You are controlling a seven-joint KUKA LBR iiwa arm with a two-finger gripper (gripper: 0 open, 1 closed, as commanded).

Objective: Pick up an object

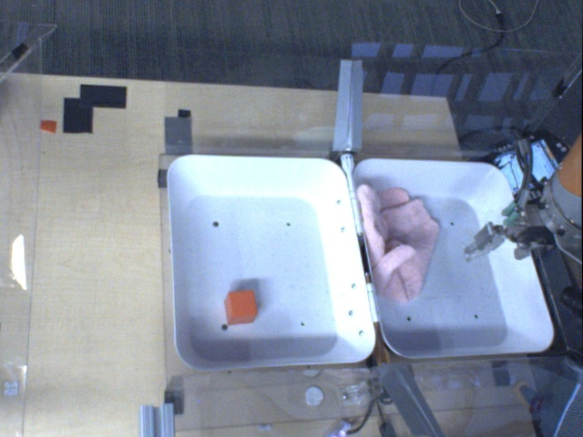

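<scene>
1. Two shallow white bins lie side by side under me, the left bin [182, 244] and the right bin [510, 335], and I count one thing in each.
2. One pink cloth [398, 241] is bunched in the right bin, well to the left of my gripper [483, 241] and apart from it, pressed close to the bin's left wall (right by the divider between the two bins).
3. Its long axis runs from the far side of the bin toward the near side, roughly along that wall, with the wider, lumpier part at the far end and a narrower fold at the near end.
4. One orange block [241, 307] sits in the left bin, much farther left of my gripper and a little nearer the camera; it is squarish, so it has no clear long axis.
5. My gripper hangs over the right half of the right bin, pointing left and slightly down.
6. How far apart my gripper's tips are I cannot tell; nothing is visible between them.
</scene>
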